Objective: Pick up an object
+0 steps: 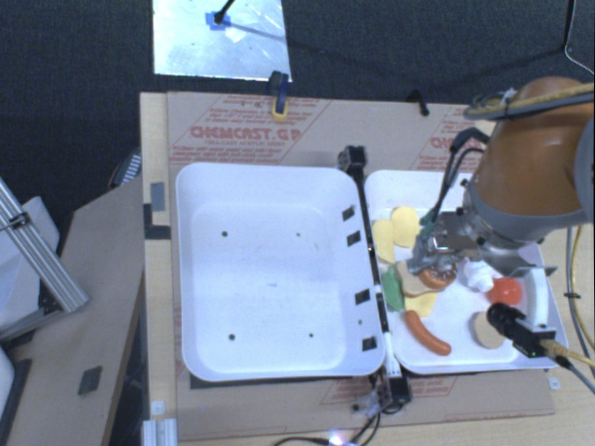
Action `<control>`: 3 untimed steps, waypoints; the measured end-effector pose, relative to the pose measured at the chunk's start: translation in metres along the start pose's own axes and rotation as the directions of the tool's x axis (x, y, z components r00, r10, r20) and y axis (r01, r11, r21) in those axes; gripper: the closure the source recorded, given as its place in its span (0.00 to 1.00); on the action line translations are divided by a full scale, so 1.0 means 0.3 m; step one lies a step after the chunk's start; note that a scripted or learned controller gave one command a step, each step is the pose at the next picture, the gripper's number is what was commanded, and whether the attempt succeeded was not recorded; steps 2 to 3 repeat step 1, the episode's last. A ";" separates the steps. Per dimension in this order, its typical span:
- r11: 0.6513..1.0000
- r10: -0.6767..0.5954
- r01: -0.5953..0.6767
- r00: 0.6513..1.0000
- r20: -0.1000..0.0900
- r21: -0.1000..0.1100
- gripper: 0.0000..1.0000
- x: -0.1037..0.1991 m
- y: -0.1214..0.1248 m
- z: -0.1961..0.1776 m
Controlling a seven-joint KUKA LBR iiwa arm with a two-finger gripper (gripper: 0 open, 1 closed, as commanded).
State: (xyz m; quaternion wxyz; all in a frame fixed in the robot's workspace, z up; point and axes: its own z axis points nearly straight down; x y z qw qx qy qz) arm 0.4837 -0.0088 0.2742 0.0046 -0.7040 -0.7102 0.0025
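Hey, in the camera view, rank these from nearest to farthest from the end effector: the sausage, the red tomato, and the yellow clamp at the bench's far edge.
Measured from the end effector:
1. Red tomato, just to its right in the right bin.
2. Sausage, below it toward the bin's near edge; the gap to the tomato is small, so this order is tentative.
3. Yellow clamp, far off at the bench's back edge.

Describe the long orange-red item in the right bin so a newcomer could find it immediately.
Start at the right bin, the one under the grey and orange arm. Look to its near left corner, beside the divider between the bins: the sausage-shaped toy lies there at a slant. It is the long, thin orange-red piece, unlike the round red ball and the yellow pieces farther back.
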 end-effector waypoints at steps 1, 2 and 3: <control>1.000 -0.003 0.003 1.000 0.001 -0.017 1.00 0.227 0.303 0.028; 1.000 -0.003 0.003 1.000 0.001 -0.017 1.00 0.227 0.303 0.028; 1.000 -0.003 0.003 1.000 0.001 -0.017 1.00 0.227 0.303 0.028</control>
